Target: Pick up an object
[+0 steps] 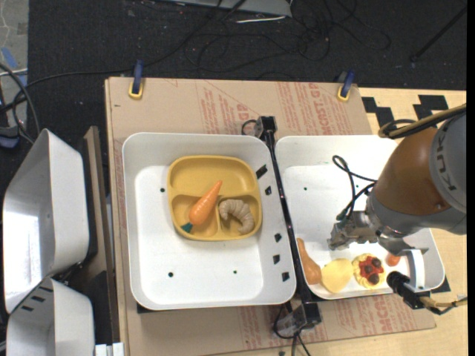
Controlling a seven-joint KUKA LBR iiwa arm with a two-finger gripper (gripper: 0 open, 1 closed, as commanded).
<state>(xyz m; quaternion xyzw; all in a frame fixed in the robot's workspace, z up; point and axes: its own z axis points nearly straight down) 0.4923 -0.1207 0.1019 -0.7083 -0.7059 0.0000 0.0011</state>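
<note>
From my screen I see the arm [427, 176] coming in from the right and bending down over the right bin [312, 162]. Its hand [349, 232] is low above the front part of this bin, near the small things that lie there. The hand is dark and seen from above, so I cannot tell its state or if it touches anything; nothing is visible inside it.

In the front of the right bin there are several toy foods, close together. A pale yellow round piece [336, 275] lies just in front of the hand. Beside it, to the right, is a small tart with red berries [368, 270]. To the left, along the bin wall, lies an orange-brown long piece [308, 262], maybe a sausage or a chicken leg, I am not sure. A small red thing [392, 259] is partly hidden under the arm.

The left bin [148, 221] carries a yellow divided plate [211, 170]. In the plate a toy carrot [205, 202] lies at a slant across the divider, and a beige curled piece [237, 213], like a shrimp, rests in the right front compartment. Both are well apart from the hand.

The two bins stand side by side on the worktop [223, 102], which is covered with brown cardboard, held by two yellow clamps [136, 89] at the far edge.
</note>
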